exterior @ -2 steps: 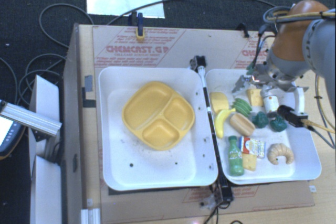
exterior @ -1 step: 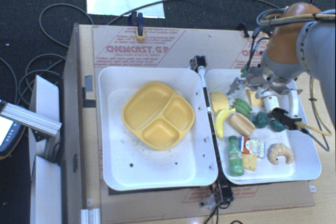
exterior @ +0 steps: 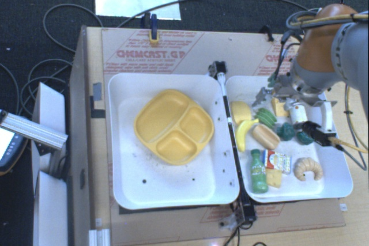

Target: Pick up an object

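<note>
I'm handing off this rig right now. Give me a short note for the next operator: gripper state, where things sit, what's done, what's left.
Gripper: low over the right bin's far side, above the toy food; whether it holds anything cannot be told from this view.
Right bin: banana, hot dog, green bottle, croissant, green vegetable, all lying in the bin.
Left bin: yellow divided plate.
Done: no pick confirmed.
Left: grasp one object and lift it.

Red "CHEMCAST GP" lettering is printed on the bench sheet (exterior: 151, 55)
</note>
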Controlling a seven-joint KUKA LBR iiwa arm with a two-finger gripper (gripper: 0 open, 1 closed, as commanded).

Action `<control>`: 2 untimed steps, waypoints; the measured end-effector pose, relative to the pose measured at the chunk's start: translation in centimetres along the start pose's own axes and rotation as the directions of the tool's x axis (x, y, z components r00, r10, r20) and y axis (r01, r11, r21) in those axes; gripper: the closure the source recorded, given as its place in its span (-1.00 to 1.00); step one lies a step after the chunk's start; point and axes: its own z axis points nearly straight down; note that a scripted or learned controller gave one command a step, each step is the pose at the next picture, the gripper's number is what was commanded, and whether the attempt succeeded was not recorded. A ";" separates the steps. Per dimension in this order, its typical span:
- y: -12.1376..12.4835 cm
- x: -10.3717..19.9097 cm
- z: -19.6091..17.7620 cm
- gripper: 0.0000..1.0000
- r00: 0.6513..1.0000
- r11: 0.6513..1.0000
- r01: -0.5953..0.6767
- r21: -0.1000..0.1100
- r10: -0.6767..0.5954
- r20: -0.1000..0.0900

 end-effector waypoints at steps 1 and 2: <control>-0.5 -0.4 -2.0 -1.00 1.000 1.000 0.000 -0.001 0.000 0.001; -1.1 -0.5 -0.7 -1.00 1.000 1.000 0.000 0.000 0.000 0.001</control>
